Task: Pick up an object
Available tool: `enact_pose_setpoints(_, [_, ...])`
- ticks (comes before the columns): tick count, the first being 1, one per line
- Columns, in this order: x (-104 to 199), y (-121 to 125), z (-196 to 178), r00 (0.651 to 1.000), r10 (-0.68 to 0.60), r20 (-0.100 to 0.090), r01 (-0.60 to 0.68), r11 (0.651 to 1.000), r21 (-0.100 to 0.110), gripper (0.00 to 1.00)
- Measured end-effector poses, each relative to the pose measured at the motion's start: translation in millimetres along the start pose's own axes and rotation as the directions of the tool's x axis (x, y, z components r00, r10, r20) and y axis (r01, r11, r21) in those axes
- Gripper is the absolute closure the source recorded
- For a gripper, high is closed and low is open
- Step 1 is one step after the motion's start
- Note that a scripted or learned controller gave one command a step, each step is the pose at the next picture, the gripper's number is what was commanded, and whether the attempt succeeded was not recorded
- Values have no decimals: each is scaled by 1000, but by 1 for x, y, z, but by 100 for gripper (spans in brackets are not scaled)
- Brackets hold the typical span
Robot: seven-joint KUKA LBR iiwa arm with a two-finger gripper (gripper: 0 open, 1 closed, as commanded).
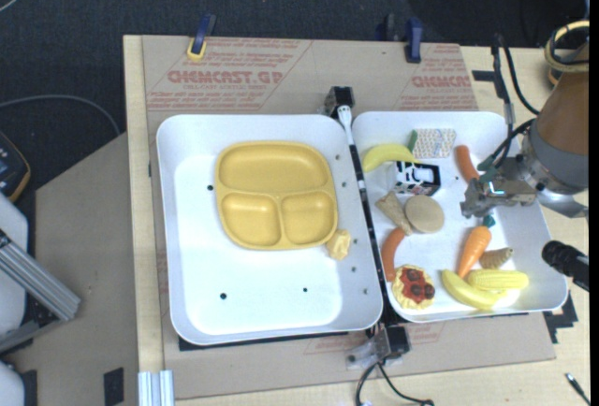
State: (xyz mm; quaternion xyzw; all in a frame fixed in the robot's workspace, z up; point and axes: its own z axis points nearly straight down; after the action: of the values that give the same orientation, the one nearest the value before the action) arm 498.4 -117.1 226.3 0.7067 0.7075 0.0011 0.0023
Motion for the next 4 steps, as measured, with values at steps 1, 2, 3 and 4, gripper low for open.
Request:
enact_pose_setpoints(1, [57, -2, 9, 1000, -5, -5, 5, 1000, 7, 100])
enact_pose_setpoints(2, [106, 7, -2, 1000, -5, -3, 5, 1000, 3, 100])
enact_pose_setpoints(3, [164, 3, -8, 1000, -6, -3, 6, 1000, 3, 100])
enact_pose_setpoints(4, [176, 3, 11, 1000, 0, -2, 0, 1000, 9, 100])
